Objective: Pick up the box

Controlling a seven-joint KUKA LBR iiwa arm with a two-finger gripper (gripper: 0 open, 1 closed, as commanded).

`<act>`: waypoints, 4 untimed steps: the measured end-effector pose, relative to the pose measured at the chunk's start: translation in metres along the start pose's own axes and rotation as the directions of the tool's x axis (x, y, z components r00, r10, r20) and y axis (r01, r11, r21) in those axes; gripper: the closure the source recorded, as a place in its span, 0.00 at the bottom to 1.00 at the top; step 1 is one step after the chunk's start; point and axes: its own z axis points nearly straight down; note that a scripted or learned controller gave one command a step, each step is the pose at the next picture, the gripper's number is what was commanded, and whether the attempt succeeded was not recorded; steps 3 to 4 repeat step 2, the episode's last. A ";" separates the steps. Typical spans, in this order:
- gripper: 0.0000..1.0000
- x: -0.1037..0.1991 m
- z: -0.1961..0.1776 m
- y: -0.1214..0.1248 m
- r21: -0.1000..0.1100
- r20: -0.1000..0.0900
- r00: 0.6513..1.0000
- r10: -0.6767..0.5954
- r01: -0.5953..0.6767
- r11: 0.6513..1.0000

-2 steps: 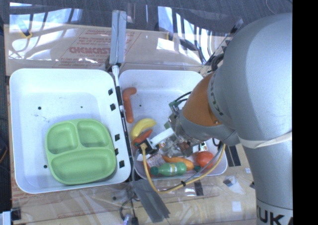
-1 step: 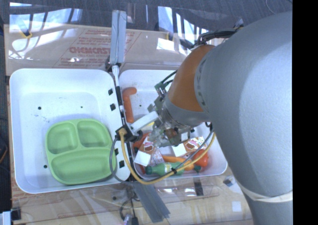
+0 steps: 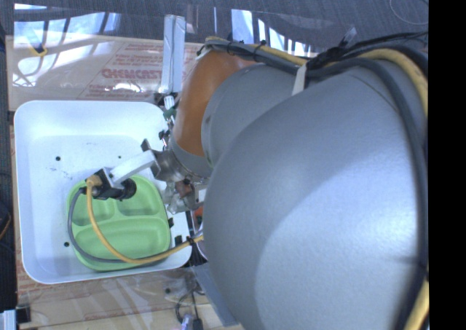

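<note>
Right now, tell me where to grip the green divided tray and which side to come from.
Probably its raised rim, along the right edge, coming straight down from above. The green tray lies flat in the left bin, so only the thin rim offers a pinch, and a yellow cable drapes over its left and near edges.

- We see a light green box (image 3: 124,230) — shallow and tray-like, with rounded corners and moulded compartments facing up.
- We find it lying flat in the left white bin (image 3: 36,139), toward that bin's near right corner.
- We note its far edge is partly covered by the arm's tooling — yellow and black cables loop over it.
</note>
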 end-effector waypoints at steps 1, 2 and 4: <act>1.00 -0.010 -0.001 0.040 0.000 0.004 1.000 0.018 -0.018 1.000; 1.00 -0.006 0.043 0.017 0.002 0.007 1.000 0.007 -0.007 1.000; 1.00 -0.006 0.043 0.017 0.002 0.007 1.000 0.007 -0.007 1.000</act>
